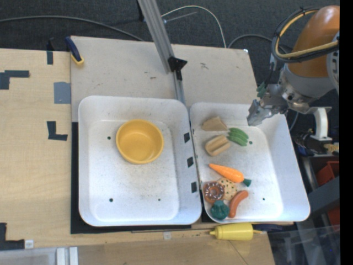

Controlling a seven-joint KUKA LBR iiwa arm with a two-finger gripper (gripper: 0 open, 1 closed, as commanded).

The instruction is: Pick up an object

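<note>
Right bin: right half open, toys crowd its left side — carrot, bread, green pepper. Left bin: yellow bowl upper middle, open floor around it.

Toy foods lie scattered in the right bin

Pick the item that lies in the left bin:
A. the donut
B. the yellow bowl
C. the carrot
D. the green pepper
B: the yellow bowl sits alone in the left bin, while the toy foods lie in the right bin.
</note>
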